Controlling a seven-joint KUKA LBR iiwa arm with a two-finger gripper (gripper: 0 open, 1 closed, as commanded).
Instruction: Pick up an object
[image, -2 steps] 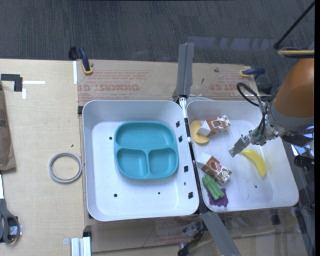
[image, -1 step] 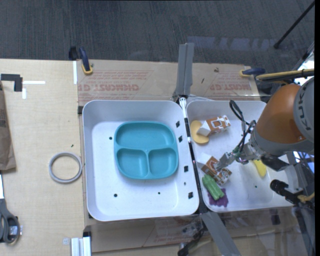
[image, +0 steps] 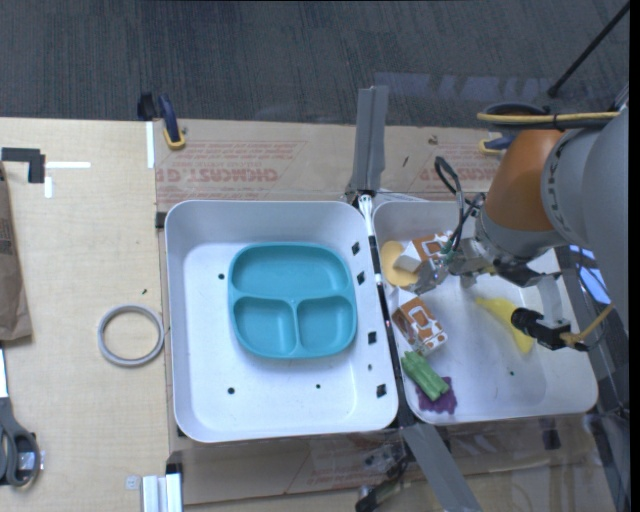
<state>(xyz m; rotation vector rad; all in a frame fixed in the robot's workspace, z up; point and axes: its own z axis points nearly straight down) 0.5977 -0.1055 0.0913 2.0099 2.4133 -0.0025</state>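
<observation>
My gripper (image: 447, 262) is down in the right bin (image: 560, 395), near its back left part. It sits right against a small orange and white box (image: 430, 248). A cream and yellow round object (image: 400, 263) lies just left of that box. A second orange and white box (image: 420, 325) lies in front, closer to the bin's middle left. A green object (image: 424, 374) rests on a purple one (image: 441, 398) at the front left corner. To the right of the gripper is a yellow object with a black end (image: 506, 316).
The left bin (image: 200, 380) holds a teal divided plate (image: 293, 300). A grey ring (image: 131, 334) lies on the bench to the left. The arm's orange band (image: 520, 185) hangs over the right bin's back edge, with cables around it.
</observation>
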